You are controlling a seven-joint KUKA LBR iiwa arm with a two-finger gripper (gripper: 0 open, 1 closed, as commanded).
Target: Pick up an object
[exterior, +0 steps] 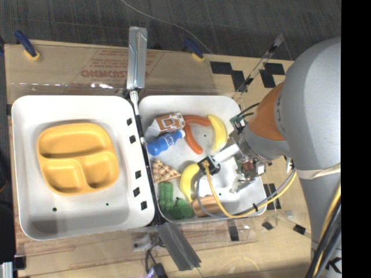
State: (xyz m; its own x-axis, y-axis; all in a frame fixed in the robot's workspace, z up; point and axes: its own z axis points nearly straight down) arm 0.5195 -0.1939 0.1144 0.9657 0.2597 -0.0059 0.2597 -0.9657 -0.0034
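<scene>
Down in the right bin (174, 104), the gripper (246, 175) hangs over its near right corner; I cannot tell its grip. Just left lies a yellow banana (188, 180), light, smooth and a bit slippery. Grab its fat middle.

All the loose things lie in the right bin (223, 104). A small brown carton (169, 122) sits near its far left corner, an orange curved piece (193, 133) and a yellow banana (218, 130) beside it. A blue bottle (164, 143) lies along the left wall. A waffle-patterned piece (164, 171), a green item (171, 201) and a second banana (189, 180) crowd the near left corner.
</scene>
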